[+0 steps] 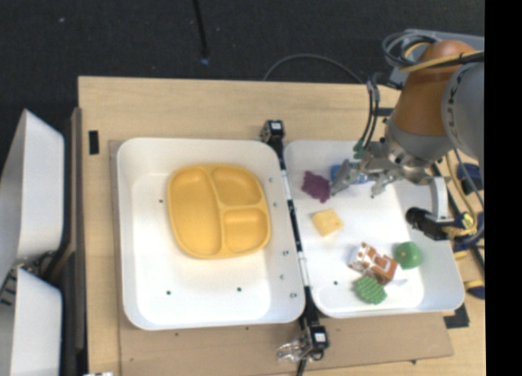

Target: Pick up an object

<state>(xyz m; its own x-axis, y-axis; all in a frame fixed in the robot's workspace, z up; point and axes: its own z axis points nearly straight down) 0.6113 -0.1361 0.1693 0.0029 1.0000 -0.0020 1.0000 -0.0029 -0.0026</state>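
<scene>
In the right bin [424,293] lie a purple piece [316,185], a pale yellow block [327,222], a brown and white toy [373,261], a green round piece [408,254] and a green waffle-like piece [369,289]. My gripper [364,177] hangs over the bin's far part, just right of the purple piece, fingers pointing down and spread apart. A blue bit [338,173] shows at the left finger. Nothing is visibly held.
The left bin [139,285] holds a yellow divided plate [218,209]. A narrow ridge separates the two bins. The arm's grey and orange body [428,105] rises at the upper right. White boxes [33,195] stand off the bench's left side.
</scene>
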